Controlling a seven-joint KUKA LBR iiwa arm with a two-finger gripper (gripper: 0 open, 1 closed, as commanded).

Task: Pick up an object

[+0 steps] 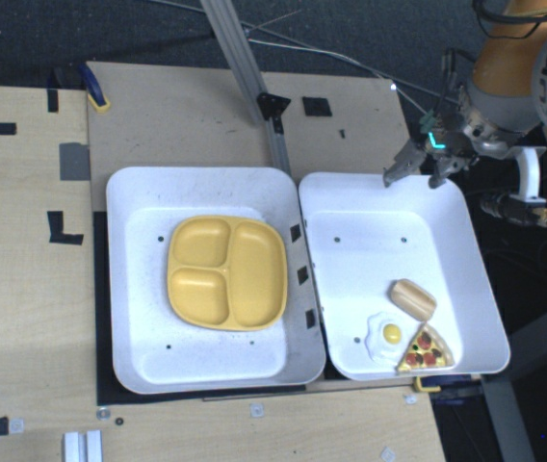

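Observation:
In the right bin (370, 229), three toy foods lie close together near the front right corner: a tan bread roll (412, 299), a fried egg (388, 336) and a pizza slice (425, 350). My gripper (413, 172) hangs over the bin's back right corner, well away from them. Its two dark fingers (396, 167) are spread apart with nothing between them, so it is open.
The left bin (134, 219) holds a yellow plate (226, 272) with three compartments. A grey metal bar (245, 65) slants down from the top to the gap between the bins. Cables run behind the bench, and the arm's orange band (514, 61) is at upper right.

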